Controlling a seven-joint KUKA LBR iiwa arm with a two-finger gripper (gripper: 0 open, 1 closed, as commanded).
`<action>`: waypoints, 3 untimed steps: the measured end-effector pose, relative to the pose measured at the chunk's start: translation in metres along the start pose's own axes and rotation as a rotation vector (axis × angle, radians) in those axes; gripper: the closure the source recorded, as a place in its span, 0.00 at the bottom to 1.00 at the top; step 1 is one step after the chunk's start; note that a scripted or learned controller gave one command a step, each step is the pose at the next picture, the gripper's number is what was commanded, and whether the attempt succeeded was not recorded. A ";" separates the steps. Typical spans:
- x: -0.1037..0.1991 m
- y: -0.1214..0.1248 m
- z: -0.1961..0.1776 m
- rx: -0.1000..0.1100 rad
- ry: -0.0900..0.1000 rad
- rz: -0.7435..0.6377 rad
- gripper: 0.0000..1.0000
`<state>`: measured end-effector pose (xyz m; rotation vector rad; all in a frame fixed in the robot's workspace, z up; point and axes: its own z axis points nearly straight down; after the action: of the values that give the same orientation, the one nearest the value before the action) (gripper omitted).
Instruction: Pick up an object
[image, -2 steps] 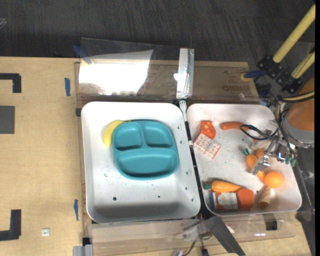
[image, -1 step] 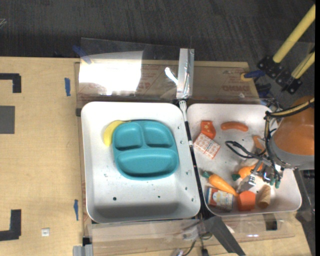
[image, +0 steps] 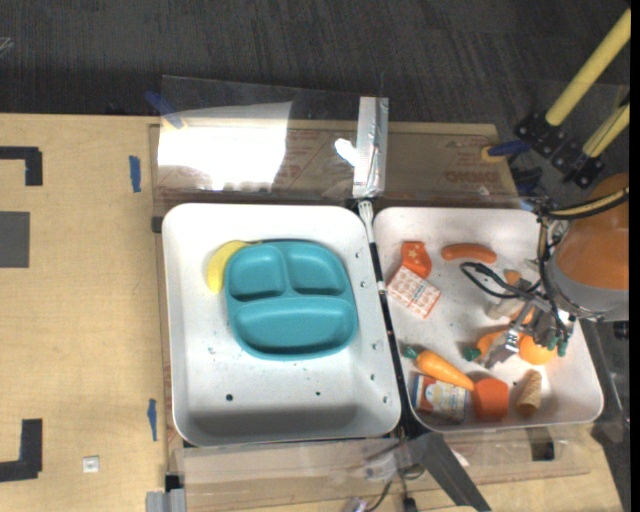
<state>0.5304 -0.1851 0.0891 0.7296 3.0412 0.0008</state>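
Camera view puts your gripper (image: 515, 342) low in the right bin (image: 580, 405), among the toy food at its right side. The fingers are lost in cables and clutter, so you cannot tell whether they are spread or closed, and nothing can be confirmed between them. An orange round fruit (image: 537, 350) sits just beside the tip, with a small orange piece (image: 482, 346) to its left. Nearby lie a toy carrot (image: 443, 368), a labelled can with an orange cap (image: 455, 398), a tan piece (image: 528, 391), a sausage (image: 468, 253), a red-orange carton (image: 415, 259) and a small white box with red print (image: 413, 293).

For the step in hand, your likeliest target is the round fruit. Come straight down on it, centre it between the fingers, and keep clear of the carrot and the can so they are not dragged along. A round piece can squirt out sideways, so close slowly and lift only once it is seated. Watch the bin wall on the right.

The left bin (image: 195, 400) holds a teal divided plate (image: 290, 297) with a yellow object (image: 219, 262) tucked partly under its left edge, well apart from the gripper. Both bins rest on the counter (image: 70, 300).

Print on the can and the white box is too small to read.
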 end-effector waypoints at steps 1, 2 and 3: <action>-0.039 -0.008 0.001 0.001 0.002 -0.016 0.00; 0.016 -0.028 0.000 0.002 0.004 -0.011 0.00; 0.051 0.003 -0.002 -0.001 -0.006 0.022 0.00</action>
<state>0.4857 -0.1593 0.0900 0.7619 3.0268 0.0007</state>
